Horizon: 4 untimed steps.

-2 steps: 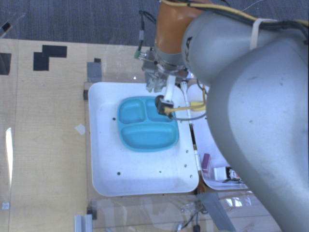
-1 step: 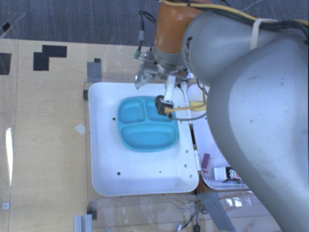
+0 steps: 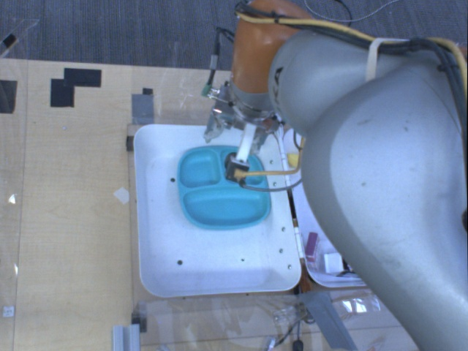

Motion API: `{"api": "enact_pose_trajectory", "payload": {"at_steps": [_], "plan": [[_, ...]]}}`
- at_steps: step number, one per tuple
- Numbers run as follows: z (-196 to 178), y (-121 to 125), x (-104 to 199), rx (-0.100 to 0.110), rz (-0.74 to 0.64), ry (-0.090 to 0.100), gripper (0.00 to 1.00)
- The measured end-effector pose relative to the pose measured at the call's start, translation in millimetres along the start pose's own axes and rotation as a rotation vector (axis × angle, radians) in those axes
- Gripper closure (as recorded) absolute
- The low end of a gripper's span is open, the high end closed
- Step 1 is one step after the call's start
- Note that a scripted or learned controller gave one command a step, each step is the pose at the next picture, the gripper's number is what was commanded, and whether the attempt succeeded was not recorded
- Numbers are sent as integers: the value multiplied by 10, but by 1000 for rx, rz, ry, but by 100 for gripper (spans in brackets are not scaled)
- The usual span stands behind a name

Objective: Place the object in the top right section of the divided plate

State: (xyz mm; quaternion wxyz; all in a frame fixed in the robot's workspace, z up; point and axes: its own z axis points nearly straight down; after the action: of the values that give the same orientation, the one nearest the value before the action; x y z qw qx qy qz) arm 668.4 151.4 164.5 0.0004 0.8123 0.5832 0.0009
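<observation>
Blue divided plate [image 3: 219,207] lies in the left white bin [image 3: 161,254]. My hand [image 3: 219,125] hangs above the plate's far edge; I cannot tell if it is spread or pinching.

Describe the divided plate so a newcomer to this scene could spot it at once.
Find the white bin on the view's left, the one in full sight. In its upper half lies the divided plate. It is the only blue thing there, rounded, with raised ridges parting it into compartments.
</observation>
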Motion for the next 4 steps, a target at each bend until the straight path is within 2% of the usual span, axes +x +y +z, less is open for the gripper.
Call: {"api": "enact_pose_trajectory", "payload": {"at_steps": [1, 2, 3, 4], "plan": [[-24, -474, -74, -1, -222, 1, 0], [-140, -454, -79, -4, -219, 4, 100], [-291, -235, 268, -4, -266, 2, 100], [-497, -675, 666, -3, -351, 3, 100]]}}
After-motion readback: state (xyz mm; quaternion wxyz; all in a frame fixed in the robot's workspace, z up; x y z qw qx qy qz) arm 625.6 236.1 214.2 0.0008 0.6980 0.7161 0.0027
